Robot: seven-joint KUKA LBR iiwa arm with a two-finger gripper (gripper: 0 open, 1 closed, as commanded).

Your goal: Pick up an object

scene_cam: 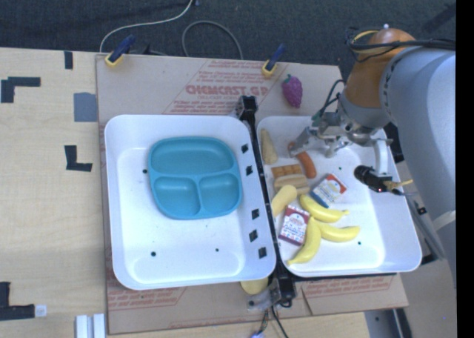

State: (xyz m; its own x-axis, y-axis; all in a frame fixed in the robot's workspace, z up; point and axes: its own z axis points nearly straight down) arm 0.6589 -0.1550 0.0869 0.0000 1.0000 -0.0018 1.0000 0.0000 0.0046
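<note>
My gripper (312,141) hangs over the far part of the right bin (396,255), on the grey arm that comes in from the right. Just below it lies a small orange sausage (306,164), and a tan bread piece (288,173) is beside that. Nearer the front are a yellow banana (324,213), a second banana (306,244) and a third (342,234). A red box (294,226) and a small white carton (328,190) lie among them. A pale corn cob (268,148) rests by the bin's left wall. I see nothing held.
The left bin (126,255) holds a blue divided plate (196,177). A purple grape bunch (292,90) lies on the cardboard behind the right bin. A yellow piece (253,285) sits at the front edge between the bins. Clamps and cables lie along the far edge.
</note>
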